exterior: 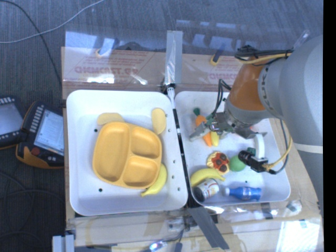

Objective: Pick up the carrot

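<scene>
Yellow plastic is filling the left bin [73,140]: one divided tray [127,154], one banana [156,181]. In the right bin [278,185], the orange carrot [201,121] is lying near the upper left corner, and the end effector [209,132] is hovering right against it, its grip impossible to judge. The grasp is seemingly underway; closing on the carrot comes next. One bottle [243,193], one can [208,189], and a second banana [203,175] are lying below.

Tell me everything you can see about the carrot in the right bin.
The carrot is a small orange toy, plastic by its look, with a green top pointing toward the bin's far side. It lies in the upper left part of the right bin, near the dividing wall. The gripper sits right over its lower end, hiding that part.
</scene>
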Controlling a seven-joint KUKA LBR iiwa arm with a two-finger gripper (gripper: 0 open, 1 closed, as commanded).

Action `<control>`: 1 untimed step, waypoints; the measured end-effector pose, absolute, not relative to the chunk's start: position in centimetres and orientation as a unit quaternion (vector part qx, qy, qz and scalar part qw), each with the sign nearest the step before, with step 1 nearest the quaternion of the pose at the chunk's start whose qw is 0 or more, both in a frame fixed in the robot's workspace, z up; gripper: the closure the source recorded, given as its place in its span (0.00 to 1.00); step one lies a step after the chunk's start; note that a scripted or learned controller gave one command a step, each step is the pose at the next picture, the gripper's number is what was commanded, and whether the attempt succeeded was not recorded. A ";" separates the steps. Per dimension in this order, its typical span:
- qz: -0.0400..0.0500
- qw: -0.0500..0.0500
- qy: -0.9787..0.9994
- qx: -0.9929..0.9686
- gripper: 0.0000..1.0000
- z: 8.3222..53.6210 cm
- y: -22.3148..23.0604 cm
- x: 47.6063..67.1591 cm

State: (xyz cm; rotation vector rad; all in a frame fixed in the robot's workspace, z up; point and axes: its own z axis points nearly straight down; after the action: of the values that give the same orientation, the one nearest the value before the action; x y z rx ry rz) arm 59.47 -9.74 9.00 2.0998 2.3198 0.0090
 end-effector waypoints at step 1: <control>0.003 0.004 0.742 0.671 1.00 9.8 -9.6 59.5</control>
State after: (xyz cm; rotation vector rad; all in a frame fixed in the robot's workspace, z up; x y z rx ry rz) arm 59.47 -9.64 9.84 2.1010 2.3242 0.0085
